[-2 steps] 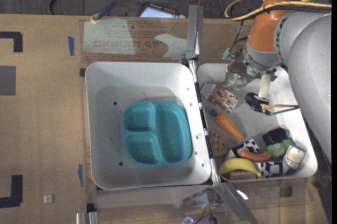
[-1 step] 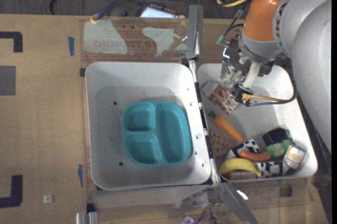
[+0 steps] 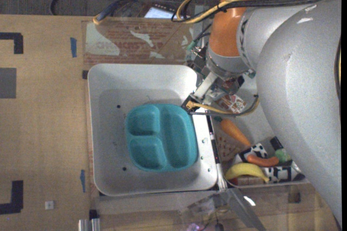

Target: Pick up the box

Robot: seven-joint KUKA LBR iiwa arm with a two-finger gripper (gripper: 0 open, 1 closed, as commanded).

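A: What lies farthest left?

B: The wooden bench [image 3: 43,116], with black corner marks and a strip of blue tape [image 3: 73,46] on it. Next comes the left bin [image 3: 103,75], and a teal divided plate [image 3: 161,138] sits on its floor, toward the right wall.

A: And the gripper?

B: The gripper [image 3: 191,105] hangs over the seam between the two bins, just above the plate's upper right corner. Its dark tip points left and down. Whether it is released or clenched cannot be told from this angle.

A: Where is the box?

B: The box [image 3: 234,103], small with red and white print, shows in the right bin [image 3: 255,121] near its upper end. It is just beside the wrist and partly hidden under it. Nothing shows it in the gripper's grasp.

A: What else is in that bin?

B: A carrot [image 3: 234,131] lies below the box. Lower still are a banana [image 3: 245,171], a red pepper [image 3: 263,160] and a black and white checked item [image 3: 282,173].

A: And at the right?

B: The grey arm [image 3: 293,62] reaches in, with its orange band [image 3: 230,24] above the wrist
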